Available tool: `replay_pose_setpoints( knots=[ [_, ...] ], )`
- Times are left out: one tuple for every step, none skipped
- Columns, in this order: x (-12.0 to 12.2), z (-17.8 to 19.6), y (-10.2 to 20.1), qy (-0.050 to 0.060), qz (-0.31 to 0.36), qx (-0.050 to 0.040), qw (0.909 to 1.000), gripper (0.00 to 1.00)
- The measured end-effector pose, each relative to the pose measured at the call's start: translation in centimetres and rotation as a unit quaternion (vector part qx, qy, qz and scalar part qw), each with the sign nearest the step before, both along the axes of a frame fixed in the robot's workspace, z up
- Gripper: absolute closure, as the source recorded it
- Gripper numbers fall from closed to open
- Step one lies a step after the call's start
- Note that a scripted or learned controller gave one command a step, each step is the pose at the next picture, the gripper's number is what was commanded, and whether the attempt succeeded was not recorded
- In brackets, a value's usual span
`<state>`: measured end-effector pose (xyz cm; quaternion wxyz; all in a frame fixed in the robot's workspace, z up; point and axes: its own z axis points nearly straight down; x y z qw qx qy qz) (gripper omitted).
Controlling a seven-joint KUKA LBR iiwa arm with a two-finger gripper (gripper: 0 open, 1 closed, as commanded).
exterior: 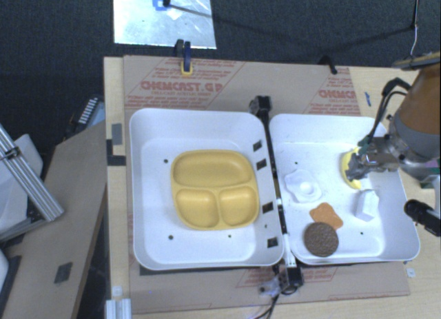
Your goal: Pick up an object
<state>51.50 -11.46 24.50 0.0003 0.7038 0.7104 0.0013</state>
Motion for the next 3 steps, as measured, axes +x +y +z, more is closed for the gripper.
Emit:
replay_pose_setpoints(
  knots=[
    [0.3, 0.7, 5.3, 0.0, 0.001, 0.0001, 1.0, 1.0],
    [0.1, -0.9, 10.7, 0.001, 0.0, 0.0002, 1.0, 1.0],
    [0.2, -2.3, 15.9, 0.001, 0.0, 0.0004, 1.0, 1.0]
  ],
)
